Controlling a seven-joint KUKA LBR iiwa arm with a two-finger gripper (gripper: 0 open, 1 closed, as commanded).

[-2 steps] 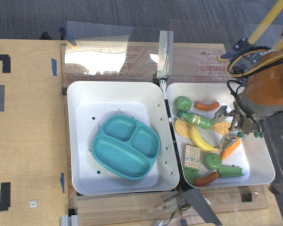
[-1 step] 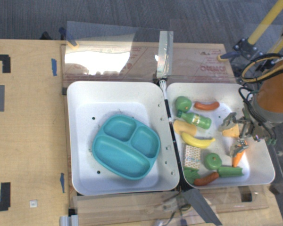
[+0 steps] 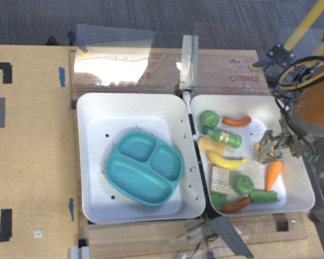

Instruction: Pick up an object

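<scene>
**Me:** Carrot (image 3: 273, 175) is the piece nearest my pincer (image 3: 268, 150): a smooth orange plastic cone with the pincer just above its top end, in the right bin (image 3: 305, 198). I can't tell from up here whether the pincer is spread or closed, and I see nothing caught in it.

**Colleague:** What else sits around that carrot?

**Me:** Left of it, a round green apple (image 3: 243, 184). Below the apple, a green pod (image 3: 263, 197) and a red chilli (image 3: 236, 205), both glossy. Further left of the carrot, a curved yellow banana (image 3: 227, 161), and under that a small flat packet (image 3: 221, 181) with a dotted print. I can't read anything on it.

**Colleague:** Any writing at all?

**Me:** Faint reddish lettering on the cardboard (image 3: 243, 72) well above the carrot, too washed out to read.

**Colleague:** And the other side?

**Me:** Far left of the carrot, the left bin (image 3: 92, 123) holds a teal divided plate (image 3: 144, 168), matte plastic, three compartments, rounded corners. Both bins are shallow white trays resting on the tabletop (image 3: 27, 144), which looks like pale plywood.
</scene>
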